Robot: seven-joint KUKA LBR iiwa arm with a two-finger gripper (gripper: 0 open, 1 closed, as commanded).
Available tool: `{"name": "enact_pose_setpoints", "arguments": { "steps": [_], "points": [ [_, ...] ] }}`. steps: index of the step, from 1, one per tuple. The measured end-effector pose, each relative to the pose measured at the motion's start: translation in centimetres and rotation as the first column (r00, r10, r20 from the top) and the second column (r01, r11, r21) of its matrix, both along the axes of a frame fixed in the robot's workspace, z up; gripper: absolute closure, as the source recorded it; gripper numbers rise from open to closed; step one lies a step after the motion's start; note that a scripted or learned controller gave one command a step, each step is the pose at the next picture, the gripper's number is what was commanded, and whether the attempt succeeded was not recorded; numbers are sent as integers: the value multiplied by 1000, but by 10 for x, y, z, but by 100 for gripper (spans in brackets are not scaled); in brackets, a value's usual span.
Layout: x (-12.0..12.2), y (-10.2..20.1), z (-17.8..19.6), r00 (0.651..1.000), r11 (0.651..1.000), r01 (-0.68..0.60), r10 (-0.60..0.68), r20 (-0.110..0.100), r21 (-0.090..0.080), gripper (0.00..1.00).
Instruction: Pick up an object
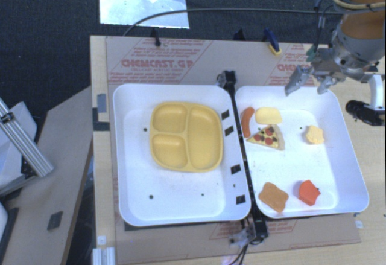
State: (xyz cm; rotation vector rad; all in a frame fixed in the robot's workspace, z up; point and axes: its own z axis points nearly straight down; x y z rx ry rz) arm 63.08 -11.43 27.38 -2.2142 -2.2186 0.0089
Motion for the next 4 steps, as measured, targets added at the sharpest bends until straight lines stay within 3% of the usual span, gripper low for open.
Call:
{"name": "enact_pose_setpoints", "arguments": {
  "steps": [1, 4],
  "points": [
    [2, 0, 7, 1000, 1000, -2, 2, 11, -1, 0],
    [6, -13, -133, 1000, 1000, 1, -1, 8, -1, 0]
  ]
}}
